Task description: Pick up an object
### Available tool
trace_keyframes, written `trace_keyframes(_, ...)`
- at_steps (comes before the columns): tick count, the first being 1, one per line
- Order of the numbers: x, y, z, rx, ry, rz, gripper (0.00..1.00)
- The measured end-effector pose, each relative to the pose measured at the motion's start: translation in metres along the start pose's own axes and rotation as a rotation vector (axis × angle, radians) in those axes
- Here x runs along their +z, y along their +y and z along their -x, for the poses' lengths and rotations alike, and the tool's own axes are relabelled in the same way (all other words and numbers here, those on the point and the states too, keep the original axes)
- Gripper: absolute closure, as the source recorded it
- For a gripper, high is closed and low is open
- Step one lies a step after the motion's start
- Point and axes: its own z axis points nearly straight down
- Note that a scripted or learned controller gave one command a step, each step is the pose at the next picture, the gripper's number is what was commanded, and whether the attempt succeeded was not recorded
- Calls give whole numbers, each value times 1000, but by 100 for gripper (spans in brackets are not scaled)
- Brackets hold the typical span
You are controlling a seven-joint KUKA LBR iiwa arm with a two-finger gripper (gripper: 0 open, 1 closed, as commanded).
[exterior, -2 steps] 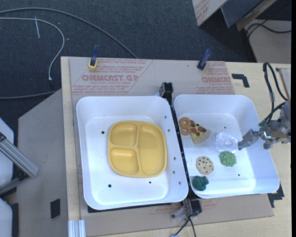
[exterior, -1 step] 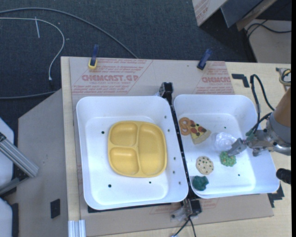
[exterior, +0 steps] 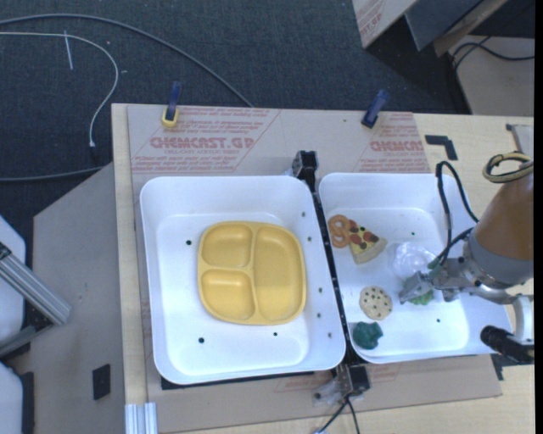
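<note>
The gripper (exterior: 422, 288) hangs low inside the right bin (exterior: 386, 188), near that bin's right wall, its metal tip beside a crumpled clear-plastic object (exterior: 413, 257) and over a small dark green piece — how far it is parted, and whether it has hold of anything, cannot be told. Behind it, the arm (exterior: 507, 233) swells into a grey wrist under an orange band, a black cable looping above it.

Toward the bin's left wall lie a pretzel (exterior: 342, 230) and a toy pizza slice (exterior: 367, 243), touching; nearer the front edge sit a round, speckled cookie (exterior: 374, 302) and, by the front-left corner, a lumpy green toy (exterior: 368, 334).

The left bin (exterior: 170, 203) — glossy white, shallow, with rounded corners — carries a yellow plastic plate (exterior: 252, 272) moulded into three compartments at its centre.

Both bins rest on a pale board (exterior: 212, 136) printed with red lettering, two clamps at its back edge. Dark carpet (exterior: 212, 42) with stray white cable lies beyond, a cardboard box (exterior: 382, 17) at the far right.
</note>
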Motion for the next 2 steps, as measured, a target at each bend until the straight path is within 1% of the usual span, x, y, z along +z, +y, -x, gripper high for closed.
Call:
trace_keyframes(1,-14,2,1,1,-2,7,100)
trace_keyframes(2,-70,13,0,-1,-6,12,100)
